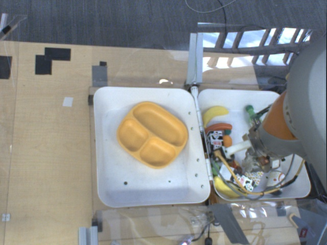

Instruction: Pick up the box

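Camera view: the left bin contains a yellow three-compartment plate lying flat near its centre. The right bin contains a banana, a red item and the small box, which lies against the bin's left wall just below the red item. The gripper hangs low over the clutter right of the box; jaw state cannot be determined.
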Controlling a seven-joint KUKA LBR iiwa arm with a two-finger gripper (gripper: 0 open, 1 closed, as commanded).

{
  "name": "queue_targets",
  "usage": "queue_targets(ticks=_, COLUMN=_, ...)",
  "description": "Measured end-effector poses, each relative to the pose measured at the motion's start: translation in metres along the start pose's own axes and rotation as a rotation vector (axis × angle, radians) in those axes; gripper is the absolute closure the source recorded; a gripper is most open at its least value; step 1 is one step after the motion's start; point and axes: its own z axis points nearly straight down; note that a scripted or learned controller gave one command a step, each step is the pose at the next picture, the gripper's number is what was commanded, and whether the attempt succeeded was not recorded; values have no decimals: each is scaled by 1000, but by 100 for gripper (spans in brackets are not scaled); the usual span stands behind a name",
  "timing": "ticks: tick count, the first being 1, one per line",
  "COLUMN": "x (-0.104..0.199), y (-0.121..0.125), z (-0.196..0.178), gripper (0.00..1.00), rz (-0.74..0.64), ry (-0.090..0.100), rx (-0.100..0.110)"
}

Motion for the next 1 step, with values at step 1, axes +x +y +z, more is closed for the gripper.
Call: queue_targets(ticks=1, x=63, y=16, z=19, gripper=100, rz=13, ry=-18, rx=13)
